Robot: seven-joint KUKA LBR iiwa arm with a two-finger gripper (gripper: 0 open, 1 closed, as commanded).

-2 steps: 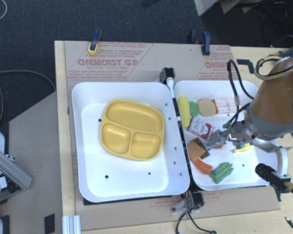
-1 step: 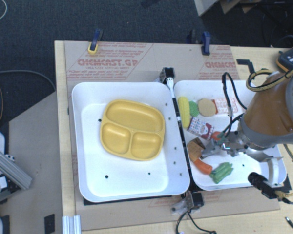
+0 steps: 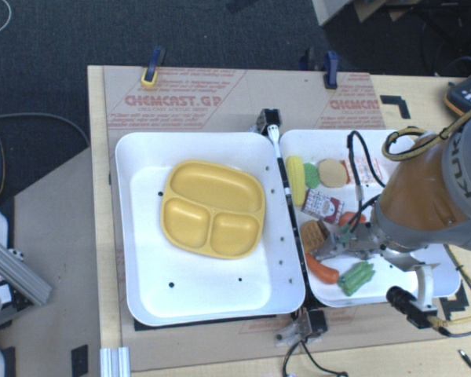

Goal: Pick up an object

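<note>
At the near edge of the bench (image 3: pixel 102 305) you have loose black cables (image 3: pixel 310 344) trailing off below the seam between the two bins. Just beyond them, in the right bin (image 3: pixel 447 289), a green toy vegetable (image 3: pixel 355 277) lies by the near rim, with an orange carrot-like piece (image 3: pixel 323 270) just beside it toward the left wall. The gripper (image 3: pixel 341 243) hangs low over this cluster, reaching in from the right; its tips sit close above the carrot piece and next to a brown waffle-like piece (image 3: pixel 313 234), and you cannot tell from this angle how the tips stand or whether anything is caught there. The arm's wrist and orange band (image 3: pixel 412 191) cover the middle of the right bin, and a black cable (image 3: pixel 357 159) loops over it. Farther back you see a small red-and-white packet (image 3: pixel 321 205), then a yellow corn cob (image 3: pixel 296 175) with a green piece (image 3: pixel 311 174) touching it, and a round tan bun (image 3: pixel 333 172) near the far rim. In the left bin (image 3: pixel 141 289) a yellow divided plate (image 3: pixel 213 208) lies flat in the middle. At the bench's far edge, a yellow clamp (image 3: pixel 150 75) and a blue clamp (image 3: pixel 330 67) grip the board
</note>
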